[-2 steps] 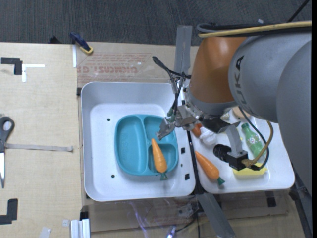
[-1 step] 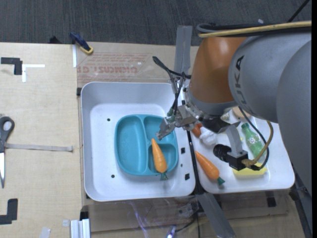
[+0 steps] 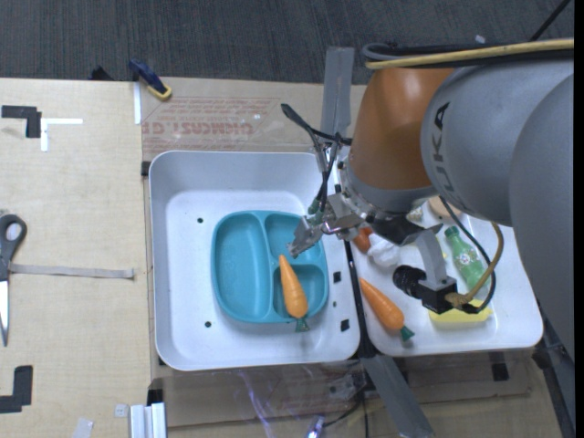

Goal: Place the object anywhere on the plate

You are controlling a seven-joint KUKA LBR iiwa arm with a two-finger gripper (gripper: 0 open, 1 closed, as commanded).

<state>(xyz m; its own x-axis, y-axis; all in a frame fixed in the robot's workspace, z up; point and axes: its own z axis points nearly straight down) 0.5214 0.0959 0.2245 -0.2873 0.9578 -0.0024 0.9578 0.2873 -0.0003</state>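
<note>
Carrot (image 3: 292, 287), tapered, on smooth divided plate (image 3: 239, 272)

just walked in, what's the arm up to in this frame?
The KUKA arm reaches in from the right, its gripper over the right side of the blue divided plate in the left bin. One carrot lies in the plate's lower right compartment, just below the gripper and not between its fingers. A second carrot lies in the right bin with a green bottle and other small items.
</note>
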